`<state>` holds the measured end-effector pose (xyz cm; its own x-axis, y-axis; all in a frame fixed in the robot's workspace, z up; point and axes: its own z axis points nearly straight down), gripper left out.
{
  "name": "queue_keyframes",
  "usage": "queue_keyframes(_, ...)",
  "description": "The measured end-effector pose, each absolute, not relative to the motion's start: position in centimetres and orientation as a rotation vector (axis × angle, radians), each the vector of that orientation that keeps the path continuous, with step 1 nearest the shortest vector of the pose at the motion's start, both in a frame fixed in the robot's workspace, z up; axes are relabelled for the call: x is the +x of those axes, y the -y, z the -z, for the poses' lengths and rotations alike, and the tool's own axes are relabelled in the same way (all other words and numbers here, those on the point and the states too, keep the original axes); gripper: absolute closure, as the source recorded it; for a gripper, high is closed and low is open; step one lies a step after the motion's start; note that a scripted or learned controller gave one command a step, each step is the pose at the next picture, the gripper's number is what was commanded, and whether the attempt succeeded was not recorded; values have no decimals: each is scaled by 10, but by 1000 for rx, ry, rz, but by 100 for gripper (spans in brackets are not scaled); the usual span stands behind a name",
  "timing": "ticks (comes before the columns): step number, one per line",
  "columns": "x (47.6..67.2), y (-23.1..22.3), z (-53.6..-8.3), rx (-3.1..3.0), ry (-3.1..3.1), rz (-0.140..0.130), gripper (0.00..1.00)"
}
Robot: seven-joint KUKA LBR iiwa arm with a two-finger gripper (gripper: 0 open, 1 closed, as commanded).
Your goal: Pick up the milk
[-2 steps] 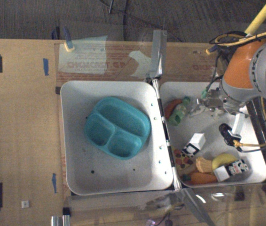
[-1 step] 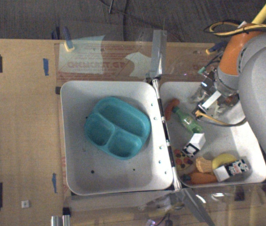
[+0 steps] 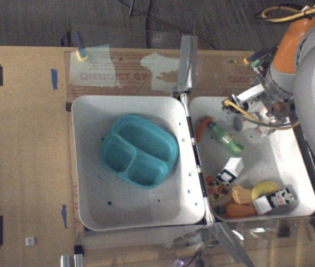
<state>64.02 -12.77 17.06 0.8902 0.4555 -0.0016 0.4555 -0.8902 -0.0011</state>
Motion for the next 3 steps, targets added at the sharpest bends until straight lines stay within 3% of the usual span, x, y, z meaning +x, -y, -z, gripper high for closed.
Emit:
queue_keyframes(1, 595, 96, -90, -3017, 883, 11, 0)
queue_keyframes(2, 639, 104, -88, -3099, 533, 2, 0)
queue_keyframes(3, 652, 94, -89, -3129, 316, 9, 0)
